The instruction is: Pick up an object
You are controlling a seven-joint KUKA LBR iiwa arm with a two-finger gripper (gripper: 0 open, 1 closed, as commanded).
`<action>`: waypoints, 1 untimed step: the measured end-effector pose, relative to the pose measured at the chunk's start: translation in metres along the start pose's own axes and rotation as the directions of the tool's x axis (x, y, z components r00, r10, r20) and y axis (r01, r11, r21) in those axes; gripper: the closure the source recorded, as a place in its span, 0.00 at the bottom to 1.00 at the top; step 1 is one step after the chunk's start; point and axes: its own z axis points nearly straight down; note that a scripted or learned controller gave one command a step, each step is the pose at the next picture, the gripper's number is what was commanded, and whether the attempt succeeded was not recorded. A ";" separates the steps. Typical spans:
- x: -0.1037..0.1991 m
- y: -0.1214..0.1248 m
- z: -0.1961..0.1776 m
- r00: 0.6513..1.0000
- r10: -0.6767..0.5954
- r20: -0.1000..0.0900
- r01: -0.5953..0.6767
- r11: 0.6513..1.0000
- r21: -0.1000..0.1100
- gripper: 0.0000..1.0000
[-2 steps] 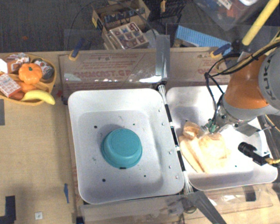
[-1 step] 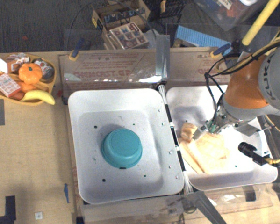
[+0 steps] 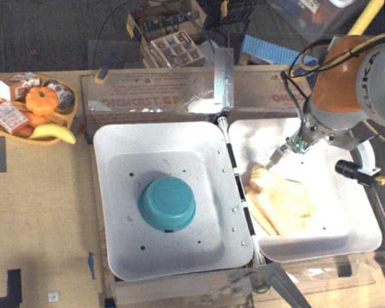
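A pale tan, floppy object [image 3: 282, 202] lies in the right white bin [image 3: 351, 235], against its left wall. My gripper [image 3: 277, 157] hangs over the bin's upper middle, slanting down and to the left. Its tip is just above the tan object's upper end, and I cannot tell if it touches. Nothing shows held in it. A teal bowl [image 3: 168, 203] sits upside down in the middle of the left white bin [image 3: 115, 154], far from the gripper.
The grey arm with its orange band [image 3: 340, 78] comes in over the right bin's far right corner. A basket of toy fruit [image 3: 32, 108] stands on the bench at the far left. A cardboard wall [image 3: 151, 97] runs behind both bins.
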 end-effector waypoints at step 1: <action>0.005 -0.064 0.040 0.998 0.058 0.003 -0.058 0.998 -0.007 0.00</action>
